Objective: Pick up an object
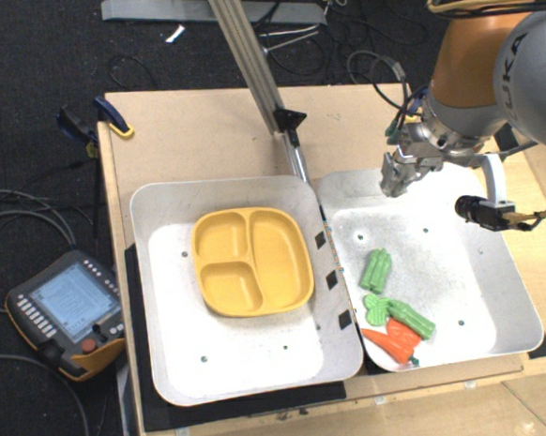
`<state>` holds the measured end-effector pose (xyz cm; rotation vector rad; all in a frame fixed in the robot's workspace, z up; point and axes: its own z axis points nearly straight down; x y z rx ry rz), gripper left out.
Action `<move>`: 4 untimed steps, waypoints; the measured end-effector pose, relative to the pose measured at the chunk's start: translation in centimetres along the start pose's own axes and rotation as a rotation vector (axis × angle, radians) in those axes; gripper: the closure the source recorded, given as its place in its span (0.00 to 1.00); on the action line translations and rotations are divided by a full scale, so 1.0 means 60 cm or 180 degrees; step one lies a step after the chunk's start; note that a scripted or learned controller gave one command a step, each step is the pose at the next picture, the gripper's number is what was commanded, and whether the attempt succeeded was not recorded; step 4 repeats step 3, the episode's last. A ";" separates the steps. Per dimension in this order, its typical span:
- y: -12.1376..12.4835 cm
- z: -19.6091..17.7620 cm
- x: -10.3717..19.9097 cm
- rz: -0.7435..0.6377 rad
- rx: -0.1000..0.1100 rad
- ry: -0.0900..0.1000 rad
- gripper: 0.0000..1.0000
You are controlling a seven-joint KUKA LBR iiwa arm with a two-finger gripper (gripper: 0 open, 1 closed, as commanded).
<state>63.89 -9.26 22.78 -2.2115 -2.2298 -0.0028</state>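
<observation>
A light tan wooden bench top carries two shallow white plastic bins set side by side, their inner edges touching along the middle. The left white bin sits over a black mat that shows along the bench's near-left edge. The right white bin reaches almost to the bench's near-right corner. A blue-and-yellow clamp grips the far-left corner.

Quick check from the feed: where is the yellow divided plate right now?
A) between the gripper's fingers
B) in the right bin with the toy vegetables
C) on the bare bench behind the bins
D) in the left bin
D: the yellow divided plate lies flat in the left bin, while the gripper is over the right bin's far edge.
</observation>
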 end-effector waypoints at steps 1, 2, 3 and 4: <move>-0.017 -0.015 0.099 -0.0002 0.0003 0.0002 1.00; -0.038 -0.032 0.186 -0.0001 0.0004 -0.0001 1.00; -0.058 -0.009 0.274 0.0000 0.0010 -0.0001 1.00; -0.058 -0.009 0.274 0.0000 0.0010 -0.0001 1.00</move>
